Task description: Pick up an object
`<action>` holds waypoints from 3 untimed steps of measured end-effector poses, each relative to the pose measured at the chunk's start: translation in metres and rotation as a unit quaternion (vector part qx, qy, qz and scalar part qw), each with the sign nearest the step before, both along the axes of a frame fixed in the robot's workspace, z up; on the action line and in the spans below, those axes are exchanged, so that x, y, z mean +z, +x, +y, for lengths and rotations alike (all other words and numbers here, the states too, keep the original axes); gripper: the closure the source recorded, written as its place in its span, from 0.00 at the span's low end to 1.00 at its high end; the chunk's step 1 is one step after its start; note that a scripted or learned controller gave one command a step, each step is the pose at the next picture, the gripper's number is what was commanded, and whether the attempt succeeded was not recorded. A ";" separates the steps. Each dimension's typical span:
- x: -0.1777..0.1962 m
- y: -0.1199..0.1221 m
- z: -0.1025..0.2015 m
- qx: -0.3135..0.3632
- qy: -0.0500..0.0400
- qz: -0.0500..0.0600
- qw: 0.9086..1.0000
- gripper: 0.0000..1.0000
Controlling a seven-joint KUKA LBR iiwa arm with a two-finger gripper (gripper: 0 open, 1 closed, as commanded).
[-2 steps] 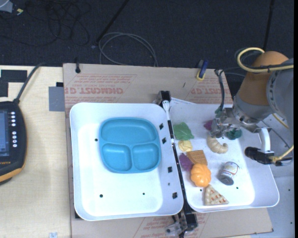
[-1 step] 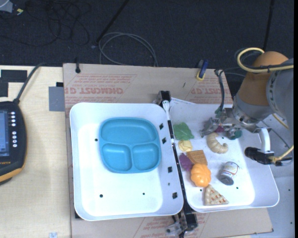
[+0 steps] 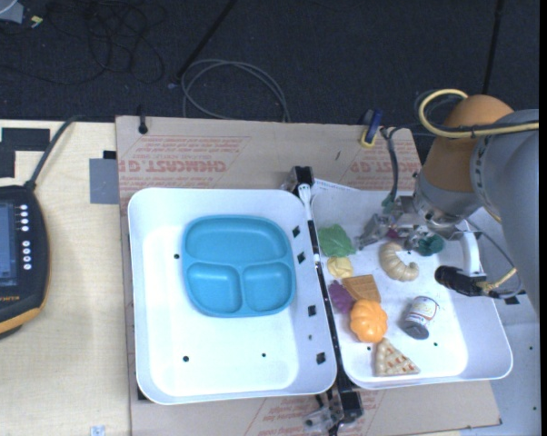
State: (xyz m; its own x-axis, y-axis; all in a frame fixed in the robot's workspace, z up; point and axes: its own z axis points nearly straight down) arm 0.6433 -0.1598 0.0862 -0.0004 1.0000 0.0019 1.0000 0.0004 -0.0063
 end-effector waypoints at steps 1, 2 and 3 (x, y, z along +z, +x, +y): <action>0.011 -0.001 -0.001 0.000 0.000 0.000 1.000 1.00; 0.030 -0.038 -0.055 -0.001 -0.001 -0.001 1.000 1.00; 0.029 -0.037 -0.054 -0.001 -0.001 -0.002 1.000 0.00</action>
